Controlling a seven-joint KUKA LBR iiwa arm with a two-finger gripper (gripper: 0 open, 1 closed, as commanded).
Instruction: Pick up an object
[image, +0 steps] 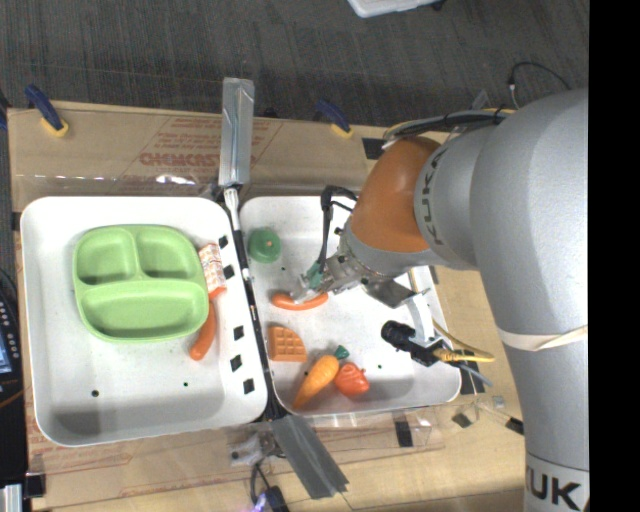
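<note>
Gripper (322, 272) is low in the right bin (300, 215), its tip at the 3 o'clock end of an orange sausage-shaped toy (298, 298). Cannot tell whether the tip is apart, together or clamped; the wrist hides it. The toy lies flat on the bin floor, at about 9 o'clock from the bin centre.

Risks, as judged:
- The sausage is smooth, rounded, glossy plastic. A grip at one end could let it pivot or squirt out.
- It lies low on a slick white floor, so the tip may scrape the bin or push it away.

Other contents, right bin: green round-topped piece (265, 244) at 11 o'clock; ridged brown waffle (287, 344) at 7; tapered carrot (318, 375) touching a red tomato-like piece (351, 378) at 6.

Left bin (40, 320): matte green compartment tray (140, 282), a second orange sausage (204, 334) just beside its 4 o'clock corner, and a small printed packet (211, 266) at its 3 o'clock edge.
</note>
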